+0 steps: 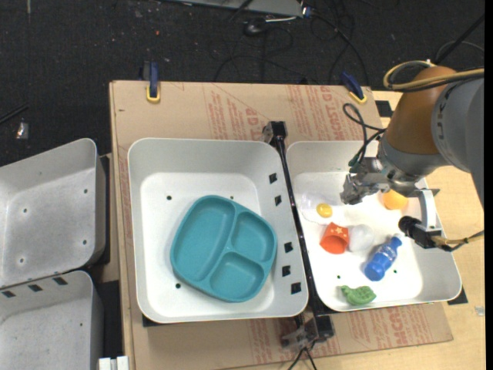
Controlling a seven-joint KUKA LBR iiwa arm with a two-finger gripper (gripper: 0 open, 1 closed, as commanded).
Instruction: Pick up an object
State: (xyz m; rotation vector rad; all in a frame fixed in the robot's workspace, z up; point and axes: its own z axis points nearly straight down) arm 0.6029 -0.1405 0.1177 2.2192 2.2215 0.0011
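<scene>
The right bin (439, 280) holds several small objects. A small yellow piece (324, 210) lies near its left wall, with a red cup (334, 238) on its side just below it. A blue bottle (382, 258) lies to the right of the cup, and a green object (358, 294) rests at the front edge. An orange object (394, 200) sits partly behind the arm's wrist. My gripper (353, 190) hangs over the upper middle of this bin, a little up and to the right of the yellow piece. I see nothing held in it.
A teal divided plate (223, 247) lies in the left bin (146, 168). A black divider (286, 199) runs between the two bins. The grey and orange arm (427, 126) covers the right bin's upper right corner. White panels (46, 206) lie left of the bench.
</scene>
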